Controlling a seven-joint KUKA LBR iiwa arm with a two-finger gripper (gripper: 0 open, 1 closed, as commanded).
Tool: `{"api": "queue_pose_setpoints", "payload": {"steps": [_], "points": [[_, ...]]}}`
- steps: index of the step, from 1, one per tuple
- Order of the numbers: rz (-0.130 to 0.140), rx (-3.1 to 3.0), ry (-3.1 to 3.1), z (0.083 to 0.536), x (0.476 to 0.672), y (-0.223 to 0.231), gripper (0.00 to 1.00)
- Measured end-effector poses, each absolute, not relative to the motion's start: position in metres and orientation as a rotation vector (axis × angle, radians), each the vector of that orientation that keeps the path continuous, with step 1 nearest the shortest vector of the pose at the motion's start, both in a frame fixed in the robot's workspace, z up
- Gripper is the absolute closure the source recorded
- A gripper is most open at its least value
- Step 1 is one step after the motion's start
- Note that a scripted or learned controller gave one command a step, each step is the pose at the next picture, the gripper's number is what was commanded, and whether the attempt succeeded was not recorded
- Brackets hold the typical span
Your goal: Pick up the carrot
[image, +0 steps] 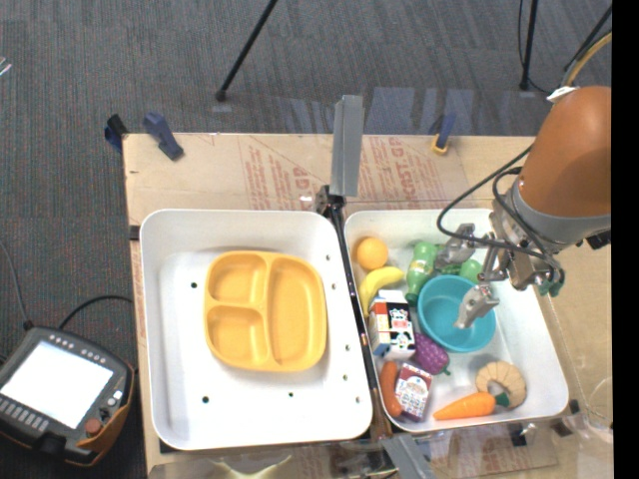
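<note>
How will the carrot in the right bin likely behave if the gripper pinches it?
The carrot looks like a smooth, tapered toy, so it is probably stiff and light but may slip toward its thin tip. It lies flat by the bin's front wall, touching the round bread-like piece, which may shift when it is lifted.

The carrot [465, 405] lies tight in the right bin's [555, 359] near corner, front wall just beside it, round bun [500, 379] touching its far side, red packet [413, 391] near its tip. Open approach from straight above. The blue bowl [455, 312] crowds mid-bin under the gripper [481, 289].
</note>
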State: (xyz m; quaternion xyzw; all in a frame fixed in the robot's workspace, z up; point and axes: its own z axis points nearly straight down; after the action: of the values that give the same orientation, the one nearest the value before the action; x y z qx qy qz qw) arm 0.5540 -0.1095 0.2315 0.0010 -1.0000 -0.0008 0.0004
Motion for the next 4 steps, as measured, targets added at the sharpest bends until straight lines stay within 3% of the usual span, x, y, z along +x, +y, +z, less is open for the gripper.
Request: {"api": "queue_pose_setpoints", "payload": {"steps": [1, 2, 3, 4], "points": [[-0.006, 0.047, -3.131, 0.129, 0.596, -0.090, 0.00], [-0.002, 0.013, -3.145, 0.121, 0.573, -0.087, 0.00], [0.005, 0.011, -3.160, 0.104, 0.600, -0.082, 0.00], [0.003, -0.146, -3.145, 0.104, 0.649, -0.083, 0.00]]}}
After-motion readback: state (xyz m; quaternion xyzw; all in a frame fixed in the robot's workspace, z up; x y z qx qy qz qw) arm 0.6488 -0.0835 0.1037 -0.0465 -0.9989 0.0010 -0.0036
